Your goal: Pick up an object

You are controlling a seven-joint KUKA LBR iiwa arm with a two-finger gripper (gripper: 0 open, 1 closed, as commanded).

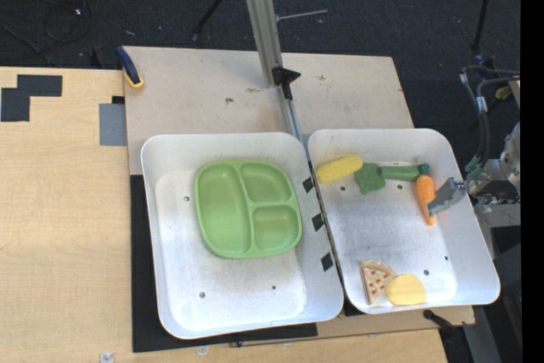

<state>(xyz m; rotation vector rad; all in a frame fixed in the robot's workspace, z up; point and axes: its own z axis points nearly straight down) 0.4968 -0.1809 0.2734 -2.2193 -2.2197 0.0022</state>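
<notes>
The right bin (476, 268) holds several toys. A yellow corn cob (340, 168) lies at its top left, with a green long-handled piece (387, 176) just to its right. An orange carrot (424, 195) lies near the right wall. At the bin's front, a pizza slice (374, 280) rests beside a round yellow piece (406, 291). My gripper (444, 197) reaches in low over the right rim, with its grey tip right beside the carrot. Nothing is visibly held.
The left bin (170, 285) holds a green divided plate (248, 208). A metal post (263, 21) rises behind the bins, with black clips along the seam between them. The arm's wrist and cables (497, 178) sit outside the right bin's right wall.
</notes>
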